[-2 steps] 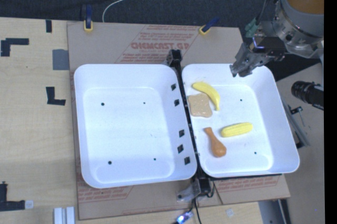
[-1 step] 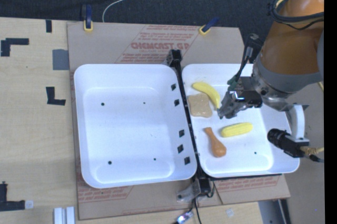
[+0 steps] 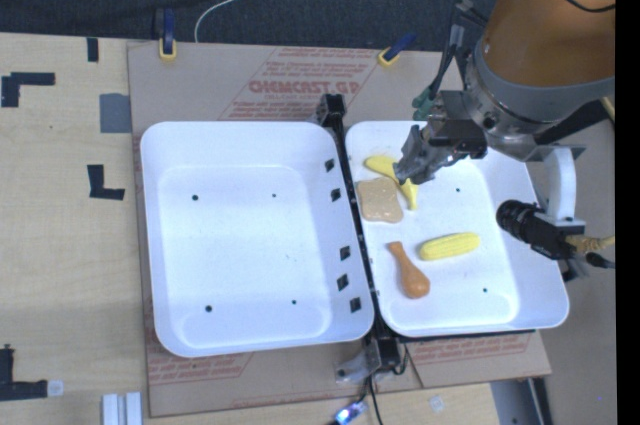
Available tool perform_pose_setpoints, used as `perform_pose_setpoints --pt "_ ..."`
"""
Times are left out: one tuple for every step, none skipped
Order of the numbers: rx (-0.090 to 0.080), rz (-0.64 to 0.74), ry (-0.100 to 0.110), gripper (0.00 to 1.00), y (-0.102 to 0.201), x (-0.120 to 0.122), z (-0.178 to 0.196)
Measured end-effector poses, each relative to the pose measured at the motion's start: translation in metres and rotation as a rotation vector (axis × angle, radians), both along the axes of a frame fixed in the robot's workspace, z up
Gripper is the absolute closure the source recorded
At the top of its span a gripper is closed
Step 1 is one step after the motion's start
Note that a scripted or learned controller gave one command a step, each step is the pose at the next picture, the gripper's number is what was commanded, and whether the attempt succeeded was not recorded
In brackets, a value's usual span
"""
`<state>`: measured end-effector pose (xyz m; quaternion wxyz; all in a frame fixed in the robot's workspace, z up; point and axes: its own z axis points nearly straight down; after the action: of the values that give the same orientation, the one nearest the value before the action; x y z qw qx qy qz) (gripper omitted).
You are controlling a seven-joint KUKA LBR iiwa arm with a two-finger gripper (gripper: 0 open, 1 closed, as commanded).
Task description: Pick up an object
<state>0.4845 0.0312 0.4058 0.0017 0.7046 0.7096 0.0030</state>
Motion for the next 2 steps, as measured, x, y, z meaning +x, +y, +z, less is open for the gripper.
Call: perform_pose_setpoints --pt "-0.002 -0.003 -0.001 1.0 0.026 0.091 0.057" --pt "-0.003 -0.002 0.015 1.0 0.066 0.067 -0.003"
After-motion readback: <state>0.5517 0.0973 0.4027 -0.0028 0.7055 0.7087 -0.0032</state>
